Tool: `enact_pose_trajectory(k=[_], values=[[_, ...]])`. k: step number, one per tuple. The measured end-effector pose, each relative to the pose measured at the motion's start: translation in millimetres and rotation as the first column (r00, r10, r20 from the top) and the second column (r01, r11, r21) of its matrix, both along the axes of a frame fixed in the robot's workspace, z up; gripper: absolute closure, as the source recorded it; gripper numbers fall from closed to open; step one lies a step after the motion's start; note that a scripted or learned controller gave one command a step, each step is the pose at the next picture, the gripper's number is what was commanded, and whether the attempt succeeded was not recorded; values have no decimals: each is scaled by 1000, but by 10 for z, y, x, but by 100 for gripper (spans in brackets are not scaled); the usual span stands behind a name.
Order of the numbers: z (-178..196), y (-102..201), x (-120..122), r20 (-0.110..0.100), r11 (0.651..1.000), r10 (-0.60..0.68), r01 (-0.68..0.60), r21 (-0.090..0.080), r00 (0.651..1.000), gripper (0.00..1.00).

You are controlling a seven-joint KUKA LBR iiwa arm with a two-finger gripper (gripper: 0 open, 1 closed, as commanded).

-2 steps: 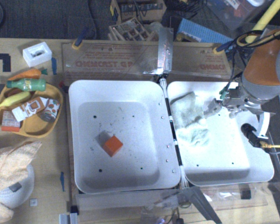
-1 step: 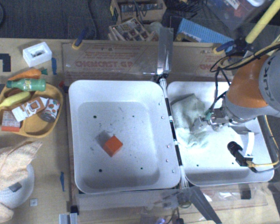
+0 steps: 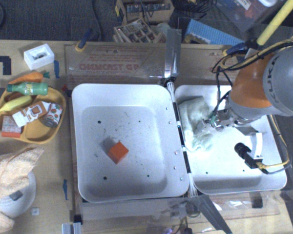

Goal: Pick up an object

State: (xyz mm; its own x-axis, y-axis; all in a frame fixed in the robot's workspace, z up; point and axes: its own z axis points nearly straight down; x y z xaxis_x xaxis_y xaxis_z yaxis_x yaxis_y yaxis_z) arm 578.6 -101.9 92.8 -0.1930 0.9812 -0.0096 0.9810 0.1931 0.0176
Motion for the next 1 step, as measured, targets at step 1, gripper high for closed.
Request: enact_pose_trajectory(k=[1], values=[[-2,-14,655,-4,1000,-24,24,3,1000,0]])
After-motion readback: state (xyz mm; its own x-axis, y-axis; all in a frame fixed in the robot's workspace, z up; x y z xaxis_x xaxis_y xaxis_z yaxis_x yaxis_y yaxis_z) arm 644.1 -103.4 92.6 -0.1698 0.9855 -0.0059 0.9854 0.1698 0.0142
